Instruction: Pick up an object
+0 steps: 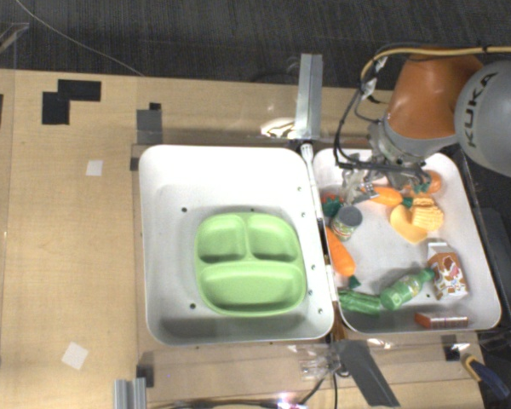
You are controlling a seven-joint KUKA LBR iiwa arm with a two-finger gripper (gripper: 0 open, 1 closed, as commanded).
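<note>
Grey arm with orange band (430,92) reaching in from right, over far part of right shallow white bin (477,254). Two-finger gripper (383,180) low inside bin; cannot tell its state. Just below gripper: orange rounded toy piece (386,197) and yellow ridged plastic piece (416,220). Left of gripper: small grey-lidded jar (347,220). Nearer front: green plastic bottle (406,287), orange carrot-shaped toy (341,256). Left bin: green sectioned plastic tray (250,263).
</note>
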